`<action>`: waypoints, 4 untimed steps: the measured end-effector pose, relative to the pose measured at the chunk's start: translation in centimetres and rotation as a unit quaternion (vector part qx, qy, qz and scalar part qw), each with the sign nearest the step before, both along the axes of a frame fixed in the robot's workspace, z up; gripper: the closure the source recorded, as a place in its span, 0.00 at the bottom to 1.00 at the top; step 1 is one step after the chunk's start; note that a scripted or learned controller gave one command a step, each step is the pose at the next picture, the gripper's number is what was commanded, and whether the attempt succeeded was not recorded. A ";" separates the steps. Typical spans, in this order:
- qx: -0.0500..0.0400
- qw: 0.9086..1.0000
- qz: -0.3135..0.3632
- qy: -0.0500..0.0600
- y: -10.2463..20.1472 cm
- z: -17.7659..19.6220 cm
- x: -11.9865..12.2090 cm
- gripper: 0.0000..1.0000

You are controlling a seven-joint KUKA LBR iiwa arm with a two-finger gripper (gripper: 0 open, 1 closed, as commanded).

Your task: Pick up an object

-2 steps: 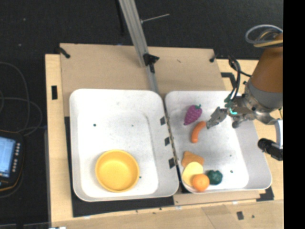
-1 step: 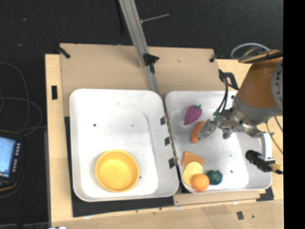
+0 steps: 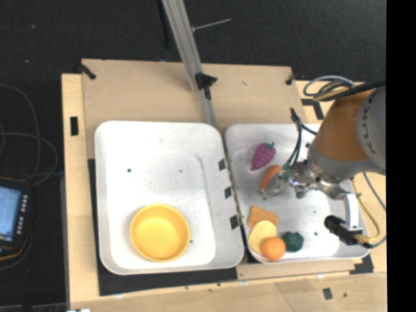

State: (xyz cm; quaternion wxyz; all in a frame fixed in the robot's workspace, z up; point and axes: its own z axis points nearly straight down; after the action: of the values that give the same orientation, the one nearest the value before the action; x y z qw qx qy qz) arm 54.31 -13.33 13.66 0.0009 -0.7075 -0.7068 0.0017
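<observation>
My gripper (image 3: 281,182) is low in the right bin (image 3: 325,203), near its middle. Right at its tip lies an orange, carrot-like piece (image 3: 268,176); I cannot see whether it is gripped. A purple bunch of grapes (image 3: 262,155) lies just above that. Toward the bin's front left corner sit an orange wedge (image 3: 262,214), a pale yellow piece (image 3: 262,233), an orange ball (image 3: 273,247) and a dark green piece (image 3: 293,240), packed close together.
The left bin (image 3: 159,158) holds a yellow bowl (image 3: 160,231) at its front. A metal pole (image 3: 187,47) slants up from the gap between the bins. The arm's grey and orange body (image 3: 344,142) covers the right bin's far right corner.
</observation>
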 end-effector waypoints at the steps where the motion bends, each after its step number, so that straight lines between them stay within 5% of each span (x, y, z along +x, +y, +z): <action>1: 0.000 1.000 0.000 -0.001 -0.1 -3.7 0.0 0.00; 2: 0.000 1.000 -0.002 -0.005 -0.2 -2.5 0.2 1.00; 4: -0.001 1.000 0.002 -0.006 -1.7 9.6 0.3 1.00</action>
State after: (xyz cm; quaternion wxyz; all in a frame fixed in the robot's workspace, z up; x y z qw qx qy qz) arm 54.61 -14.98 23.23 -0.0041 -0.7063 -0.7079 -0.0021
